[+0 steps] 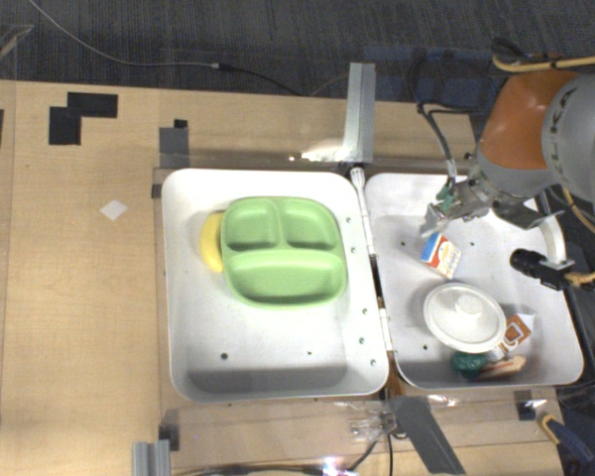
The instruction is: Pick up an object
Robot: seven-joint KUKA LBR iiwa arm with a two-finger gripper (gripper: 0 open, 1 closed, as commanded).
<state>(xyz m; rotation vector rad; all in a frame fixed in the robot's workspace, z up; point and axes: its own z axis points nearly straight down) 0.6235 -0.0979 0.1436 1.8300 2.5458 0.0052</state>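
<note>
Camera view, arm (535, 117) bent down into right bin (397, 296), gripper (444, 216) state unclear.

A robotics lab, not a home or shop. Shown by a grey arm (565, 127) with an orange band reaching in from the right over a pale wooden bench (69, 296). Two shallow white bins, the left bin (193, 355) and the right bin (565, 350), set side by side and braced by metal brackets (359, 117) at the seam. Black marker squares (79, 115) stuck on the bench top. Loose cables (129, 56) trailing across dark carpet (278, 18) behind. A test assortment inside: a green divided plate (281, 248), a white bowl (463, 315), a small carton (440, 254).
</note>
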